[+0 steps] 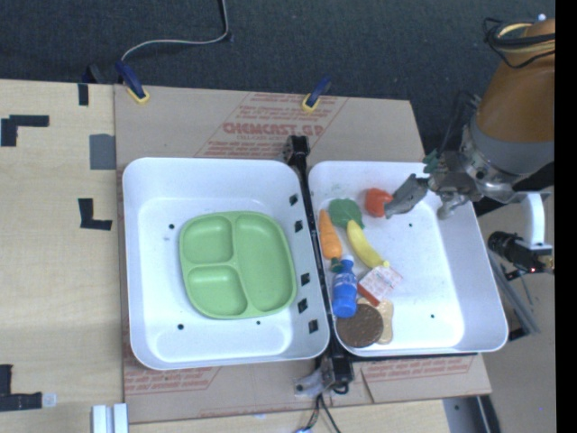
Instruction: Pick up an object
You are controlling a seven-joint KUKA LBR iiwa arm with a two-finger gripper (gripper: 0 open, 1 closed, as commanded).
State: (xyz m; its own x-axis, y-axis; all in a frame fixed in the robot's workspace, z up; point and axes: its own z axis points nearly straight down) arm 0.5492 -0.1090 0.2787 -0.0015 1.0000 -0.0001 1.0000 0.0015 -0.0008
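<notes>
Camera view, looking down. Gripper (425, 198) at upper right of frame, over the right bin (469, 287); two fingers spread wide apart, nothing btwn them. One fingertip (397, 207) sits just beside a red object (375, 198); contact can't be told. Along that bin's left side, top to bottom: green piece (345, 212), orange carrot (330, 236), yellow banana (364, 244), blue bottle (343, 290), brown disc (362, 326). Left bin (149, 269) at centre-left holds a green divided plate (238, 264).

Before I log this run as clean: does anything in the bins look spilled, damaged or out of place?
Nothing stands out. The toys sit crowded along the right bin's left side, and the green plate lies flat in the left bin.
</notes>
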